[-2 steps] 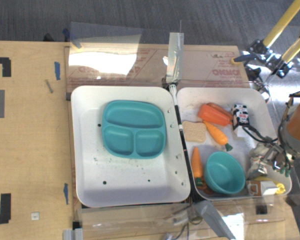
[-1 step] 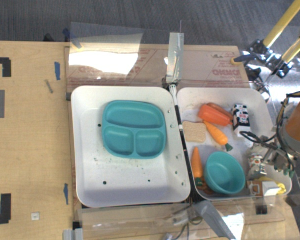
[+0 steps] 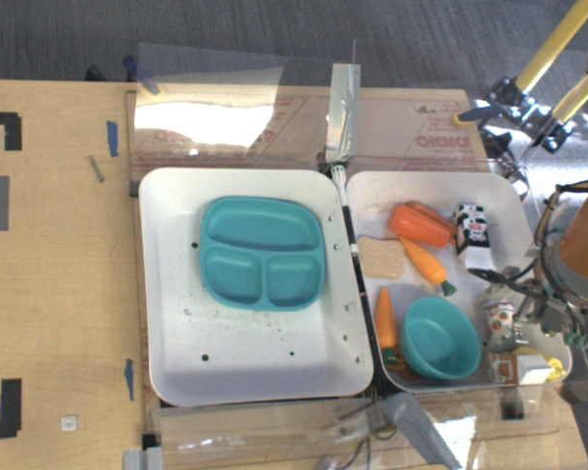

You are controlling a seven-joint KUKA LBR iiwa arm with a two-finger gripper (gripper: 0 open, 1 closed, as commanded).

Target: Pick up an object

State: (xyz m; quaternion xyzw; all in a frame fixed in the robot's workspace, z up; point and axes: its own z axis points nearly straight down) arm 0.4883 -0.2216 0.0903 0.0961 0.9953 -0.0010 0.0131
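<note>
The right bin [image 3: 510,189] holds several objects. An orange pepper-like toy [image 3: 420,224] lies at its back, with a carrot [image 3: 426,262] just in front of it. A tan bread slice [image 3: 380,258] and a second, thin carrot [image 3: 385,318] lie along the bin's left wall. A teal bowl [image 3: 439,337] stands at the front. A black-and-white carton [image 3: 472,231] lies at the back right. My gripper [image 3: 514,319] hangs low over the bin's right front corner, right of the bowl, beside a small printed can [image 3: 499,318]. Cables and the wrist hide its tips.
The left bin [image 3: 167,292] holds a teal divided plate [image 3: 262,253]. A metal divider [image 3: 341,125] rises between the bins at the back. Yellow stand legs [image 3: 559,37] sit at the upper right. A small yellow-and-white item [image 3: 534,369] lies at the right bin's front corner.
</note>
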